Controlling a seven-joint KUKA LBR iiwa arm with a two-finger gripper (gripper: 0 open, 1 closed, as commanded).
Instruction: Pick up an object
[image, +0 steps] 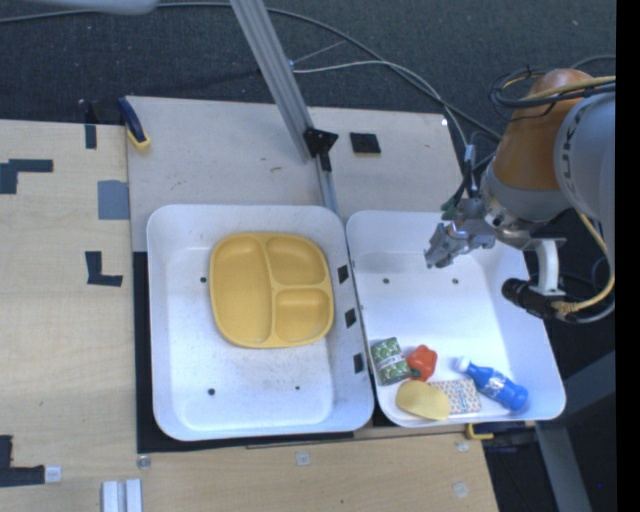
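My gripper (441, 255) hangs over the far part of the right bin (420, 300), pointing down and left, with nothing visible between its fingers. At the near edge of that bin lie a green patterned packet (388, 359), a small red-orange object (422, 361), a yellow lemon-shaped object (422, 401), a flat speckled card (461, 396) and a blue bottle with a white cap (494, 387). All of these lie well below the gripper in the view, apart from it.
The left bin (180, 330) holds a yellow divided plate (271, 289). A slanted metal pole (285, 85) rises behind the bins. Cables (400, 75) run across the dark floor at the back. A blue and yellow tool (133, 123) lies at the bench's far left.
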